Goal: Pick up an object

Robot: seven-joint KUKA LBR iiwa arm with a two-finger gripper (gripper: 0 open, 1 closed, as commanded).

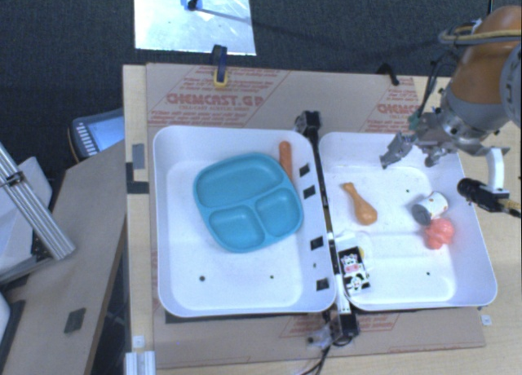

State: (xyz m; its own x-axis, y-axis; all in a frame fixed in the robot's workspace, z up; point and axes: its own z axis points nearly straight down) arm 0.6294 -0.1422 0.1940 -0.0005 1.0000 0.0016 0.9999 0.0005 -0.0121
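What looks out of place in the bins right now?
The small black-and-white box sits up on the divider edge between the bins, not flat inside the right bin. The blue tray lies skewed in the left bin. No spill or damage visible.

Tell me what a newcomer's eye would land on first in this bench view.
The blue divided plate stands out first, lying in the middle of the left bin, with an orange stick-like piece at its upper right edge. In the right bin lie an orange spoon-shaped toy near the middle and a pink lump on the right side. The grey arm with its orange band reaches in over that bin's upper right corner.
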